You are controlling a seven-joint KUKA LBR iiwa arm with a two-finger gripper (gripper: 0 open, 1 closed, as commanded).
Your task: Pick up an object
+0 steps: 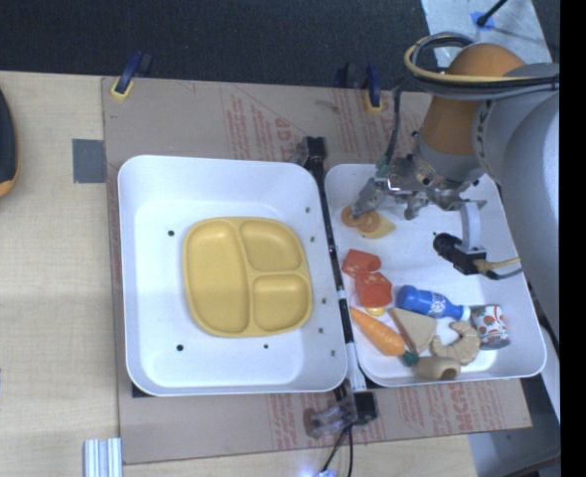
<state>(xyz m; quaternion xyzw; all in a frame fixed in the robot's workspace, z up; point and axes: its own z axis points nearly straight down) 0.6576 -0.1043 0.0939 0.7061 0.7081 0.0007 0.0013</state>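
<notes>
The gripper (pixel 384 193) sits low at the right bin's (pixel 527 366) twelve o'clock, over a tan food piece (pixel 370 224). Its opening is hard to judge, perhaps touching. A yellow divided plate (pixel 247 274) lies in the left bin (pixel 144 296).

A yellow divided plate (pixel 247 274) sits in the left bin (pixel 144 366). The gripper (pixel 380 193) hangs low over the right bin (pixel 526 361), just above a pale food piece (pixel 370 224). Toy foods crowd its near end.
</notes>
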